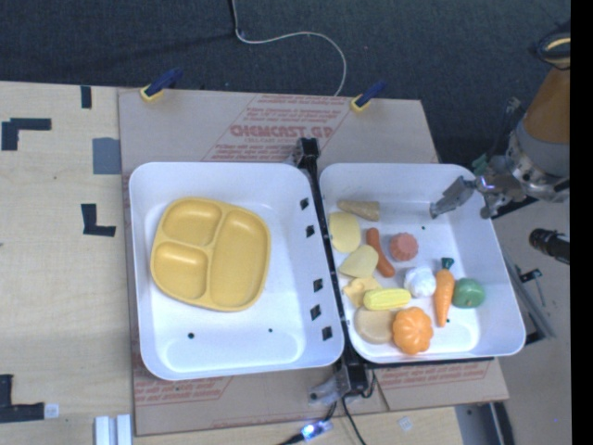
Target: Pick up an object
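Camera view shows my claw (pixel 471 196) spread wide, empty; the small orange plastic carrot (pixel 444 295) looks light, rigid, best gripped mid-body.

Even, diffuse overhead light; scene bright overall. The 2 white bins (pixel 222 364) read near-saturated, with soft glare on their floors and faint shadows along the inner walls. Yellow divided plate (pixel 211 253) casts almost no shadow. Resolution low, fine detail soft. Arm (pixel 547 128) at right edge slightly blurred. Dark carpet (pixel 111 21) underexposed.
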Tool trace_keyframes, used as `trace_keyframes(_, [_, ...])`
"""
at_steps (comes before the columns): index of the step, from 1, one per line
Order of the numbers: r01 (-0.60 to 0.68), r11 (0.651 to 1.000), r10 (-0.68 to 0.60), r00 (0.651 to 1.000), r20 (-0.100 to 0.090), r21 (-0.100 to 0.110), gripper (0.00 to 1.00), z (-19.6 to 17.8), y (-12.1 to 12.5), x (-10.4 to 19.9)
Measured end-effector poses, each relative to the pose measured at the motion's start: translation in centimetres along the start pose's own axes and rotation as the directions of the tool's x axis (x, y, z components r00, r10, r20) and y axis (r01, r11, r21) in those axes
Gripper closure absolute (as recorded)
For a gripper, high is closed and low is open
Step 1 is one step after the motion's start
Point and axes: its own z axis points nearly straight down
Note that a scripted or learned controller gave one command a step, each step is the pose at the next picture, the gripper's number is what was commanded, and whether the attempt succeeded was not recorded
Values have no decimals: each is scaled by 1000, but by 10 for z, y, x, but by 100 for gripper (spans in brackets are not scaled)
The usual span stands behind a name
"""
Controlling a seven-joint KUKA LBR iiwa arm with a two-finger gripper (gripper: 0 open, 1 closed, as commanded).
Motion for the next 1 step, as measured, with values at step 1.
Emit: trace_keyframes(1, [2, 1000, -2, 1000, -5, 8, 0, 42, -58, 63])
